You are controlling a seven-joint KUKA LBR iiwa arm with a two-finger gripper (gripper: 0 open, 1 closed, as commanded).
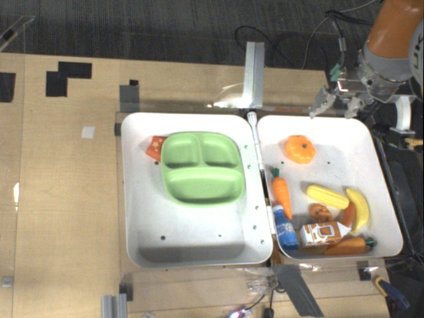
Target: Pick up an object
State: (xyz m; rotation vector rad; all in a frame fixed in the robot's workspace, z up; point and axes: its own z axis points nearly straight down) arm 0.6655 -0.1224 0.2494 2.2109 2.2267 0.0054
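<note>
My gripper (335,105) hangs over the far rim of the right bin (371,144), open, with nothing between its fingers. In this bin lie an orange pumpkin-like toy (299,149), a carrot (282,194), a yellow corn cob (326,196), a banana (359,207), a small brown round piece (321,212), a blue bottle (286,227), a brown and white carton (324,234) and an orange-brown sausage shape (348,246). The pumpkin toy is the nearest to the gripper, a little toward the front and left of it.
The left bin (192,244) holds a green divided plate (202,167) and a small red item (156,148) at the plate's far left corner. A metal post (254,71) stands behind the seam between the bins. Cables run along the right side.
</note>
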